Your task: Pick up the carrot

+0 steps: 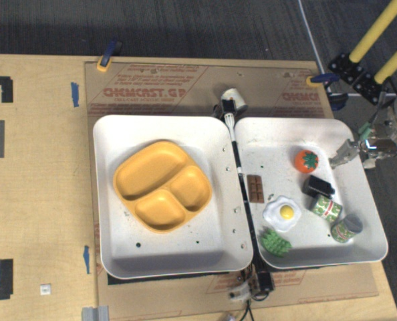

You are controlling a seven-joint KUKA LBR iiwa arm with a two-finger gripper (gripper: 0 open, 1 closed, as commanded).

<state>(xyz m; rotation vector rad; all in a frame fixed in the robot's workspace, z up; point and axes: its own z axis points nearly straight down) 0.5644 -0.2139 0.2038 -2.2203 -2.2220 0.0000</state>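
The carrot (307, 160) is a short, stubby orange toy with a green leafy top. It lies in the upper middle of the right white bin (365, 186). My gripper (349, 151) hangs over that bin's right rim, a short way to the right of the carrot and slightly above it in the camera view. It is apart from the carrot, and nothing shows in its grasp.
Around the carrot lie a black block (317, 186), two green cans (327, 208) (347, 229), a fried egg (282, 212), a chocolate bar (255, 188) and a green broccoli (275, 243). The left bin (105, 179) holds a yellow divided plate (162, 186).
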